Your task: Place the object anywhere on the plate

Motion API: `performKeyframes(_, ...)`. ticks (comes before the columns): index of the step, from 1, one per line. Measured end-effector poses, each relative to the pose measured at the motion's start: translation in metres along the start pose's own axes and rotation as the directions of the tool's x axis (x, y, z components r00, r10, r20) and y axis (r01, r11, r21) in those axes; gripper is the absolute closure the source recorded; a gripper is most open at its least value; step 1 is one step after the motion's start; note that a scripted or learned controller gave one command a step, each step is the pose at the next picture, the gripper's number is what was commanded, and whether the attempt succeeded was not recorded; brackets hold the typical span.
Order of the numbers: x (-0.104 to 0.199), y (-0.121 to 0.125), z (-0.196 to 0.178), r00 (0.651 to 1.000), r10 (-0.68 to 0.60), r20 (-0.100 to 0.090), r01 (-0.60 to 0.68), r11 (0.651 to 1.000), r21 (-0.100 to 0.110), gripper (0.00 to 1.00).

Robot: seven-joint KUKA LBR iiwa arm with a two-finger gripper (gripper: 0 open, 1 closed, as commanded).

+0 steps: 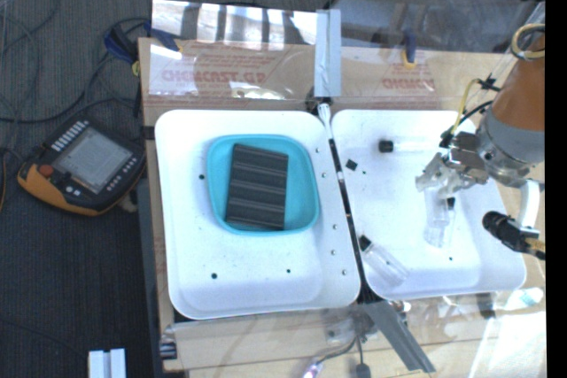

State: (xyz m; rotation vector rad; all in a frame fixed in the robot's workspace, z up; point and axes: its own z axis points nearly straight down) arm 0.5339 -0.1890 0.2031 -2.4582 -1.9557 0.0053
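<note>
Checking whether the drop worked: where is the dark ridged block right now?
The dark ridged block lies on the blue plate in the left bin of the camera view, well apart from the gripper over the right bin.

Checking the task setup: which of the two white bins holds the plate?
The left shallow white bin does: a turquoise square plate sits in it with a dark ribbed rectangular block on top. The right white bin has the gripper over it.

You can see an orange and grey control pad (pixel 81 166) lying on the dark floor (pixel 71 31), left of the worktop (pixel 390 71). Black cables (pixel 31 57) curl near it.
</note>
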Motion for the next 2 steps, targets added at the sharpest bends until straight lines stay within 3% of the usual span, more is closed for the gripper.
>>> performKeyframes(1,0.0,0.0,0.0,1.0,0.0,0.0,0.0,1.0,0.0,0.0)
performKeyframes(2,-0.024,-0.003,-0.109,0.998,0.058,0.002,-0.058,0.998,-0.002,0.0)
